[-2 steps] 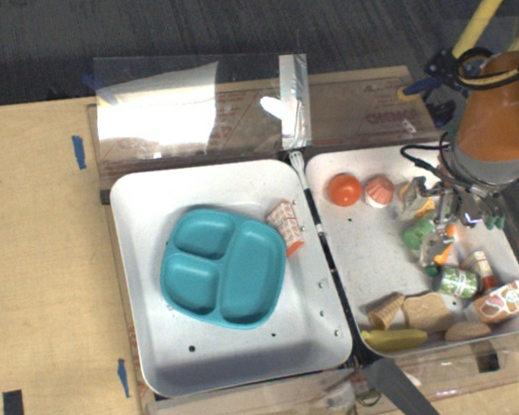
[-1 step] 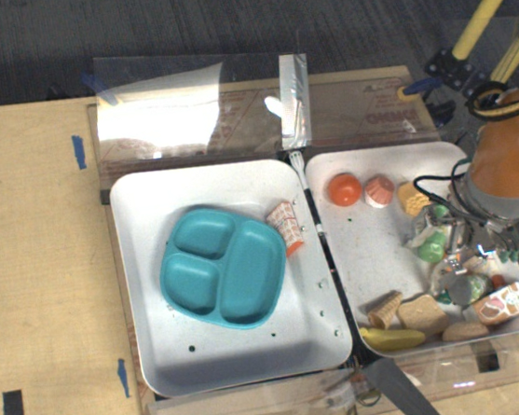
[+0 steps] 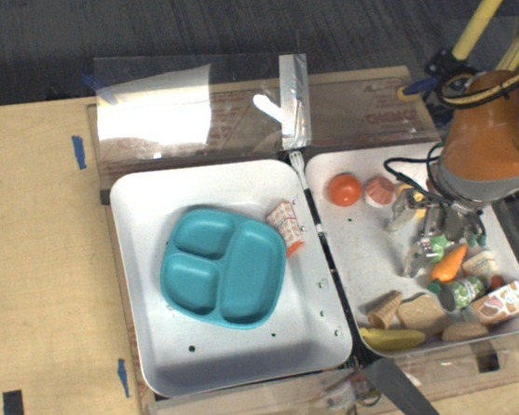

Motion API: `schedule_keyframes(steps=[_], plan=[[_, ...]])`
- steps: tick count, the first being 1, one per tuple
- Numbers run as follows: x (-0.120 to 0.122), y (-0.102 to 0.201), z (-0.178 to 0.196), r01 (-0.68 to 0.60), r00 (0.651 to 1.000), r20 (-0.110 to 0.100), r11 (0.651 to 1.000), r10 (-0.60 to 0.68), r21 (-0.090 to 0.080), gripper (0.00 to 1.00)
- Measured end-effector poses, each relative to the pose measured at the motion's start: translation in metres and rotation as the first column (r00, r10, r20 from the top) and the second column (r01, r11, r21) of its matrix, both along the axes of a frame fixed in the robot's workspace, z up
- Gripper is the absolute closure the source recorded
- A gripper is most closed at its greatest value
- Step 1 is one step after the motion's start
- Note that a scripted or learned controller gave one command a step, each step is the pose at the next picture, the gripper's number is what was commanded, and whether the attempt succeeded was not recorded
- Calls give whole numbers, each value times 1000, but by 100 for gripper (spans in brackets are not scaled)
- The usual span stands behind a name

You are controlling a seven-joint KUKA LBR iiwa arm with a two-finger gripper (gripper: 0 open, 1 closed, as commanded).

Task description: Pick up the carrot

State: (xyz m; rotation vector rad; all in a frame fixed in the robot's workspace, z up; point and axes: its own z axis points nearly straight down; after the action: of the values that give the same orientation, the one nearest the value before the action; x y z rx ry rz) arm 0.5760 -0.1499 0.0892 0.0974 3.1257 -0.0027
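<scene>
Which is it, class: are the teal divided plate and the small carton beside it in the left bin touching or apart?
Apart. The camera view shows a strip of white bin floor between the teal divided plate and the small carton at its upper right.

The plate (image 3: 222, 269) lies in the left bin (image 3: 137, 207); the carrot (image 3: 450, 265) lies in the right bin (image 3: 364, 255), under the claw (image 3: 435, 238).
</scene>
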Motion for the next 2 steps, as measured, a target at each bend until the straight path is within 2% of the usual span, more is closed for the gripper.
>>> schedule_keyframes(steps=[1,2], plan=[[-55,-51,0,138,990,-2,990,-138,1,0],[-92,-40,0,199,980,-2,980,-199,2,0]])
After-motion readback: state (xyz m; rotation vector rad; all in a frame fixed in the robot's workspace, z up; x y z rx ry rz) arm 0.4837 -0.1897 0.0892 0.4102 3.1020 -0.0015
